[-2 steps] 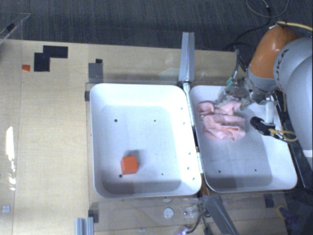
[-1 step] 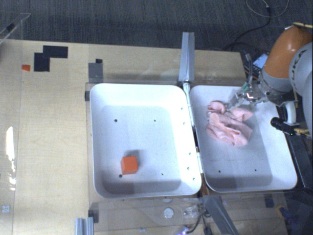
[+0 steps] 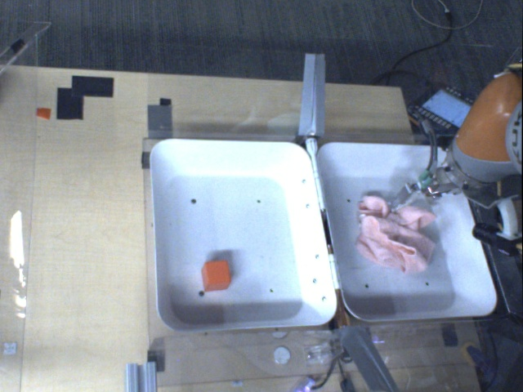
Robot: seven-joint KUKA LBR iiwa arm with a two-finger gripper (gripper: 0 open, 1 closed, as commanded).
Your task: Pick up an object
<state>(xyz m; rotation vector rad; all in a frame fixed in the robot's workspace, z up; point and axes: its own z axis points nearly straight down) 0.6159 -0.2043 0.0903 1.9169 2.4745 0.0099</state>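
Small orange block sits untouched, left white bin. My claw low over crumpled pink cloth, right white bin, likely target; grip state I cannot tell.

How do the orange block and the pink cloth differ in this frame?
The orange block is small, rigid and boxy; the pink cloth is larger, soft and crumpled. The block sits in the left bin, the cloth in the right bin. The block lies far from the gripper, which is at the cloth's upper edge. Both rest on a white bin floor.
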